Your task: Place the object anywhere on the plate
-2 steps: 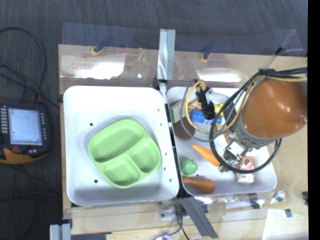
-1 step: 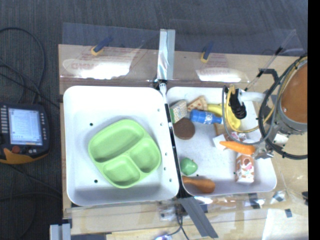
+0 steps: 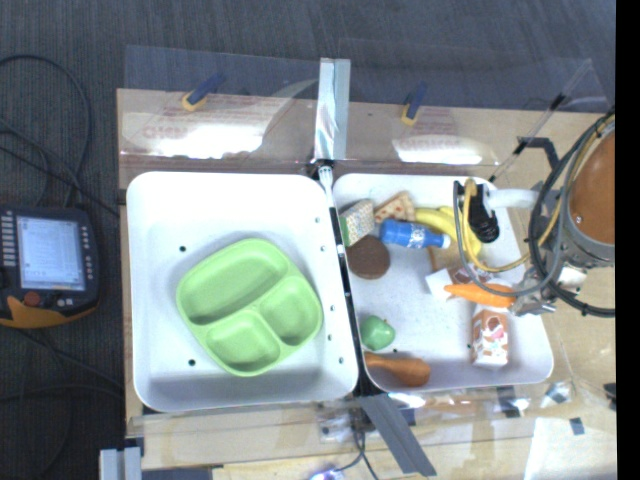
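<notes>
A light green plate (image 3: pixel 250 305) with three compartments lies tilted in the left bin (image 3: pixel 150 218), with nothing on it. My gripper (image 3: pixel 463 253) hangs over the back right part of the right bin (image 3: pixel 530 363). It is just right of the yellow banana (image 3: pixel 432 216) and the blue bottle (image 3: pixel 410 235), and above the orange carrot (image 3: pixel 480 292). The view gives no sign of anything held in it.
The right bin also holds a brown disc (image 3: pixel 369 257), a green box (image 3: pixel 355 220), a tan wedge (image 3: pixel 395 208), a green fruit (image 3: pixel 377 333), a brown sausage (image 3: pixel 400 369) and a small carton (image 3: pixel 489 336). A divider wall (image 3: pixel 340 268) separates the bins.
</notes>
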You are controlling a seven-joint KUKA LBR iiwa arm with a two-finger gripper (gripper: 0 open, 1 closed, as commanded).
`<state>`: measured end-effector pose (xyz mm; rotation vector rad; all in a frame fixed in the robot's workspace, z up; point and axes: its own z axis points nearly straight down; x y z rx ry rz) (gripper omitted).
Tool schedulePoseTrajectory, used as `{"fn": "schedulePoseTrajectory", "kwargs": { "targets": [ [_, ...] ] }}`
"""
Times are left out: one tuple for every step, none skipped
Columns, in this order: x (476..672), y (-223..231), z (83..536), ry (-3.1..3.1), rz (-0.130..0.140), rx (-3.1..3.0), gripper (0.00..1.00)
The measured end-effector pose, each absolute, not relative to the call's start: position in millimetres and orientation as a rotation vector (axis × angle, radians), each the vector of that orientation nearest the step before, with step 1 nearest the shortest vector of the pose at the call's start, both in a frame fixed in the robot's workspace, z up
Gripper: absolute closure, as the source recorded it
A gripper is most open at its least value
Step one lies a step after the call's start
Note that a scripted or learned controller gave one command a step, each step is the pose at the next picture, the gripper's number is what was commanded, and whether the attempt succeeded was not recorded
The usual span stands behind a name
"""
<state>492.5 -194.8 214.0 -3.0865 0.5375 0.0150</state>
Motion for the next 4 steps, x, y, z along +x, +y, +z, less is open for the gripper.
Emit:
{"fn": "schedulePoseTrajectory", "kwargs": {
  "targets": [
    [524.9, -136.5, 253.1, 0.485, 0.01, -3.093, 1.0],
    [509.6, -153.0, 257.2, 0.32, 0.01, -3.115, 1.0],
    [496.6, -136.7, 196.7, 0.317, 0.023, -3.114, 1.0],
    [491.5, -102.1, 178.8, 0.435, 0.021, -3.102, 1.0]
  ]
}}
